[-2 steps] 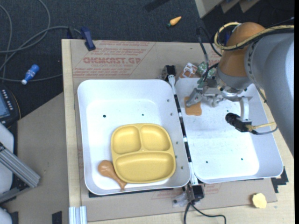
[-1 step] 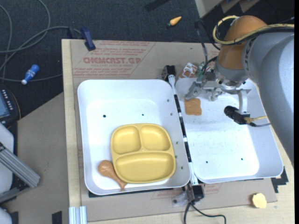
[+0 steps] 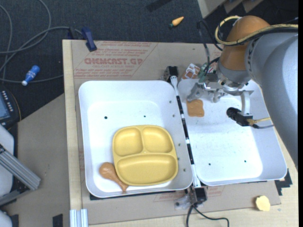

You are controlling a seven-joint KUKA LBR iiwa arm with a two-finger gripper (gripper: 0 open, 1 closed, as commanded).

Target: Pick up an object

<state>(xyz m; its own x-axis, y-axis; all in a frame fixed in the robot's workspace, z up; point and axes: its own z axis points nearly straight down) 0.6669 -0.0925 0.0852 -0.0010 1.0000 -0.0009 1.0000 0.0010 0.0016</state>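
The gripper [image 3: 201, 94] is hovering at the right bin's [image 3: 236, 164] far left corner, just above 1 tan toast slice [image 3: 195, 109]; I cannot tell its opening. The slice is looking light, flat, stiff: pinching across its edges seems best.

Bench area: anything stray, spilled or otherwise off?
Yes. A yellow chunk lies on the cardboard outside the right bin, off its near corner. An orange piece and a blue-and-white bottle lie on the dark floor. A blue clamp sits at the cardboard's far left corner.
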